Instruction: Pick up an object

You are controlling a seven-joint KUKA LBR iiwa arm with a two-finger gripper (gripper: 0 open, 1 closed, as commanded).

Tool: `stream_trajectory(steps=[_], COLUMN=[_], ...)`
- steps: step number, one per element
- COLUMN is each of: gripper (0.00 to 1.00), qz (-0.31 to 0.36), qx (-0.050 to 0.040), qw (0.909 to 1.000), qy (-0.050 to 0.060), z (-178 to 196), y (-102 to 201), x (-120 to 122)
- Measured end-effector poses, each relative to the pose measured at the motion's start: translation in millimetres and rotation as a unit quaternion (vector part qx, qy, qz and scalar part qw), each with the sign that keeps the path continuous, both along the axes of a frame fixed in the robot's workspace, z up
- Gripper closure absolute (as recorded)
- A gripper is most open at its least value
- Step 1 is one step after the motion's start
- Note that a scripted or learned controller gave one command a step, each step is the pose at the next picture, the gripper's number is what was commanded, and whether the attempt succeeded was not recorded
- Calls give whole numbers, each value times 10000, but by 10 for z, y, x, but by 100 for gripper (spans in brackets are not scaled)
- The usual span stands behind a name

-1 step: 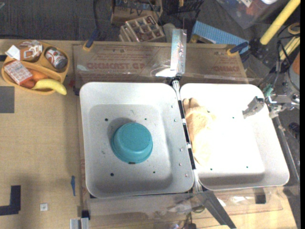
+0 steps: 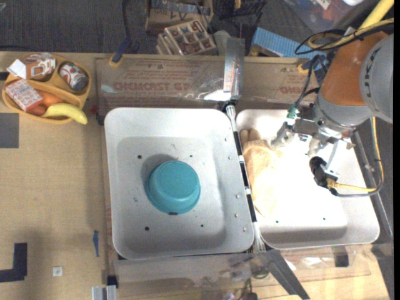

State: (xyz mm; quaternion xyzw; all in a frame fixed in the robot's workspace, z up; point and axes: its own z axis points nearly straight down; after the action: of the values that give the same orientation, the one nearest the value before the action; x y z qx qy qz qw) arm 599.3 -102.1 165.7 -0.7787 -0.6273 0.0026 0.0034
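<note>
two shallow white bins are set side by side on the worktop [image 2: 56,230]. in the left bin [image 2: 125,130] a teal bowl [image 2: 174,187] is seen upside down, approx. central, well apart from the walls, so it is left clear for access from any side. in the right bin [image 2: 356,230] a pale tan soft object [image 2: 262,170] (cloth or a plush, can't be told w/ this glare) is lying against the left wall, next to the divider.

the arm is reached in from the right, w/ the gripper [image 2: 300,139] held over the upper part of the right bin, just right of the tan object's top end. whether the jaws are open or closed can't be told; nothing is seen between them, so no grasp is claimed.

judged from the pose, the tan object is prob. the target, since it is nearest. its spot against the wall may leave little room on that side.

a tray of snacks w/ a banana [image 2: 65,112] is kept outside the bins, top left.
</note>
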Motion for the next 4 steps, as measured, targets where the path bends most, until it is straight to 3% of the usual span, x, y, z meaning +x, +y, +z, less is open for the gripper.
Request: stream_trajectory(steps=[1, 2, 3, 4], gripper=[0, 0, 0, 0], qz=[367, 727, 1221, 1404], qx=[-14, 3, -14, -15], qw=[9993, 9974, 9925, 9901], qy=[-26, -11, -65, -56], z=[-29, -604, -776, 600], y=[-665, -215, -10, -419], x=[147, 224, 290, 145])
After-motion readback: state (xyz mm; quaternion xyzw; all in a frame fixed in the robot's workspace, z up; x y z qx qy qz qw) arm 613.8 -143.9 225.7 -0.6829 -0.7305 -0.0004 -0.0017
